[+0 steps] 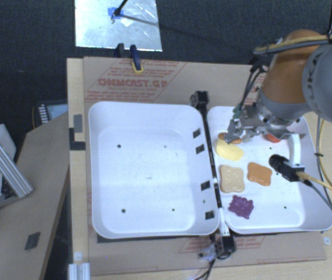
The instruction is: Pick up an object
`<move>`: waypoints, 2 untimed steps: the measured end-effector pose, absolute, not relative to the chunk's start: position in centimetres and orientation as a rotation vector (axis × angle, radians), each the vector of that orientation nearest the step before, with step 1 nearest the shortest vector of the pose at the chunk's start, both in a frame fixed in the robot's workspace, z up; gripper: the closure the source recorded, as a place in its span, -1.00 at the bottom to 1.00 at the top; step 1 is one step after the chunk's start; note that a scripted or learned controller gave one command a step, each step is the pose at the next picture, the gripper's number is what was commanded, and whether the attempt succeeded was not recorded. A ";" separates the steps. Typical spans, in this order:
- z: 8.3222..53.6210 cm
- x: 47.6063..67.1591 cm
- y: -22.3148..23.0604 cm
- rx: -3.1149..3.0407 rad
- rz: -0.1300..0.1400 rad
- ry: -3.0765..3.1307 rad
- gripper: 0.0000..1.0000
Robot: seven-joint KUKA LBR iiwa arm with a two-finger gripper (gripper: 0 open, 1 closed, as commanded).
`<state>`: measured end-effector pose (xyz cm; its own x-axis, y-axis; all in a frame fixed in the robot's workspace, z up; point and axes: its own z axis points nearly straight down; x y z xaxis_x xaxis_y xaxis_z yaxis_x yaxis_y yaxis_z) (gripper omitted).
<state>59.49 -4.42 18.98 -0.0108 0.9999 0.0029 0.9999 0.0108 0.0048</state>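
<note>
Four pcs in rt bin (288, 212): yellow blob (230, 151), tan slab (232, 178), orange slab (259, 173), knobbly purple cluster (241, 206); end effector (234, 134) grip unclear.

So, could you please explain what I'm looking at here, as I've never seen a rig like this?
Gladly. This is one picture from a camera fixed above a bench, looking down at a slant. The grey arm with the orange band is a robot reaching in from the right. The tool at its end is the gripper, which it uses to pick things up.

Two shallow white bins sit side by side on the bench. The gripper hangs low in the right bin, by a yellow piece. That bin also holds a bread slice, a toast, purple grapes and a red thing partly hidden by the gripper. They look like toy food. The left bin lies beside it.

I can't tell from here whether anything is held.
</note>
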 end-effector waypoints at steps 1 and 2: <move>22.9 59.0 2.8 2.207 0.009 2.232 1.00; 18.2 59.4 8.3 2.214 -0.001 2.234 1.00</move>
